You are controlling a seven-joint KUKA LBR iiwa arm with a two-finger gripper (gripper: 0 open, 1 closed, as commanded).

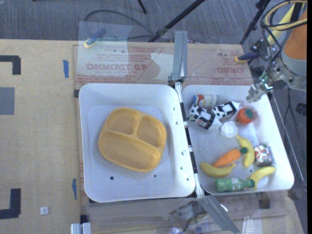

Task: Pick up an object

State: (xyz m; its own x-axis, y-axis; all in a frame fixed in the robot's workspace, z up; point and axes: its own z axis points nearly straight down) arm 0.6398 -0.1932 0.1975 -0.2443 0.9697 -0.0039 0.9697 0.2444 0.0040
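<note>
Grey two-finger gripper (257, 92) hovered over far right edge of right shallow white bin (285, 145), grip state unreadable. Red plastic tomato (245, 115) lay just beside it, ungrasped. Pick not yet made.

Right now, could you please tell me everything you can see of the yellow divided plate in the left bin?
The yellow plate looks like matte plastic, a rounded square with three compartments: one long one along its near side and two smaller ones behind it. It lies flat and right side up, turned slightly askew, near the middle of the left bin. Nothing rests on it.
</note>
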